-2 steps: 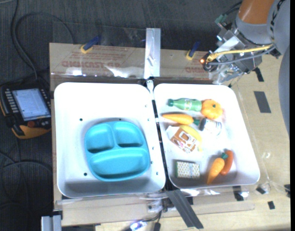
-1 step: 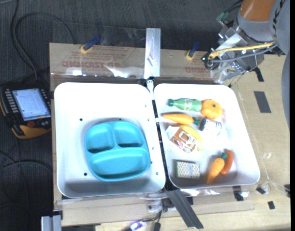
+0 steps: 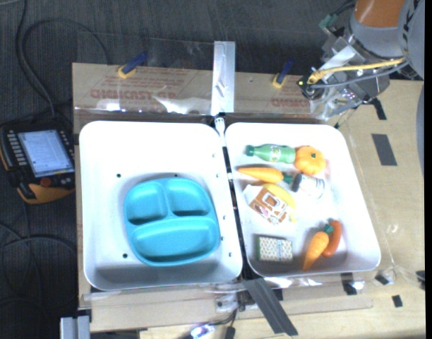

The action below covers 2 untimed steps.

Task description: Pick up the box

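Nearest the camera, by the front edge of the right bin (image 3: 357,189), lies the box (image 3: 274,248), small, flat and speckled, its long side roughly along that edge. It sits apart from its neighbours: 2 carrots (image 3: 320,244) lean together to its right, close but not touching as far as I can see, and an orange-and-white carton (image 3: 270,205) rests tilted just behind it. That carton could also pass for a box, so the target is a judgement. Further back are a yellow-orange vegetable (image 3: 262,174), a green bottle (image 3: 271,151) and a small pumpkin (image 3: 310,160) along the back edge. The left bin (image 3: 103,189) holds 1 blue tray (image 3: 172,219).

The gripper (image 3: 327,90) hangs outside the right bin, above the bench beyond its back right corner, well apart from the box. Whether it is wide or narrow I cannot tell; nothing is seen in it.

The step in hand is the approach. To do it well, the arm should travel high over the pumpkin and carton, then come down straight over the box's middle, turned so it closes across the short sides. It should stay clear of the carrots and the bin's front wall. The box lies low, so a shallow descent would likely miss.
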Tool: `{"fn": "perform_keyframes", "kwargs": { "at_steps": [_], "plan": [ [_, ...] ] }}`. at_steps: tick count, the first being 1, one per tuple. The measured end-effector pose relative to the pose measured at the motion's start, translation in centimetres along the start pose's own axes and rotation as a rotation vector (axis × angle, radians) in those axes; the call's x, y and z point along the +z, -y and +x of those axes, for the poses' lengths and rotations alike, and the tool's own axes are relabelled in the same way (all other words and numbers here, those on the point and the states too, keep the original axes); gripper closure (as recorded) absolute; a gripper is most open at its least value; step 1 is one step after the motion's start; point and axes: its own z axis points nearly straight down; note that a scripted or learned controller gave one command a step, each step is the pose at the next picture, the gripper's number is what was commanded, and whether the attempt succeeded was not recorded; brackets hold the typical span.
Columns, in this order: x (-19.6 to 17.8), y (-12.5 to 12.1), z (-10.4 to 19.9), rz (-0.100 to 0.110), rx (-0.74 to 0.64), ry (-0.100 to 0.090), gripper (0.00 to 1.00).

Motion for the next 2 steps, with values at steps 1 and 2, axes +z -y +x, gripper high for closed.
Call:
{"fn": "perform_keyframes", "kwargs": {
  "at_steps": [1,2],
  "plan": [
    [-0.83,0.01,-0.01,-0.001,-0.002,0.005,1.0],
    [-1.65,0.01,-0.01,-0.001,-0.004,0.01,1.0]
  ]
}}
